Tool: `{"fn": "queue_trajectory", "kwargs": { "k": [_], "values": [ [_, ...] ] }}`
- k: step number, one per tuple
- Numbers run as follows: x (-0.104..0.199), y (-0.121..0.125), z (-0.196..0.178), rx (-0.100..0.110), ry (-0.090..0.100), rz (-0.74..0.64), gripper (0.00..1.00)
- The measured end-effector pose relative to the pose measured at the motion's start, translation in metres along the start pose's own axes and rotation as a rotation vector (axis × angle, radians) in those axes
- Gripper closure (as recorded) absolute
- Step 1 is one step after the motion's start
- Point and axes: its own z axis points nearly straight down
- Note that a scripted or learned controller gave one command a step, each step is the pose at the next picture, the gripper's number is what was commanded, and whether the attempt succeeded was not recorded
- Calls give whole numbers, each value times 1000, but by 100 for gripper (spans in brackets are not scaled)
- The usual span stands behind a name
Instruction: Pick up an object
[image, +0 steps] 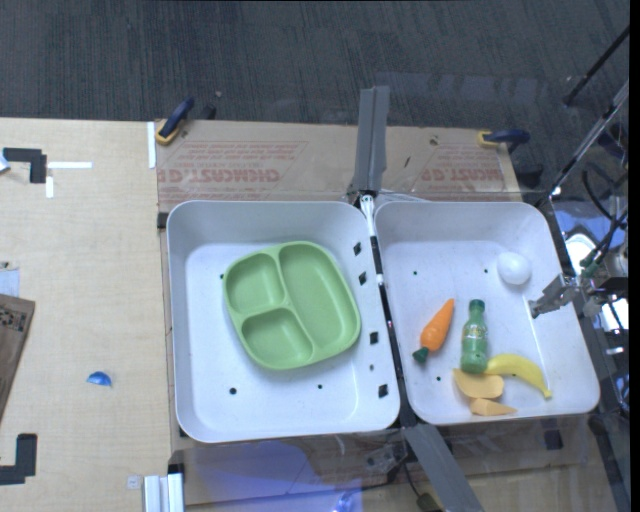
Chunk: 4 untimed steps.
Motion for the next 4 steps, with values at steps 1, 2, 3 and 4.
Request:
{"fn": "queue_trajectory", "kwargs": {
  "k": [1,2,3,4],
  "values": [
    [43,37,126,0,0,-122,0],
    [42,37,117,0,0,-117,100],
    [26,40,114,-1,-1,112,100],
    [64,84,26,0,-1,95,100]
  ]
}}
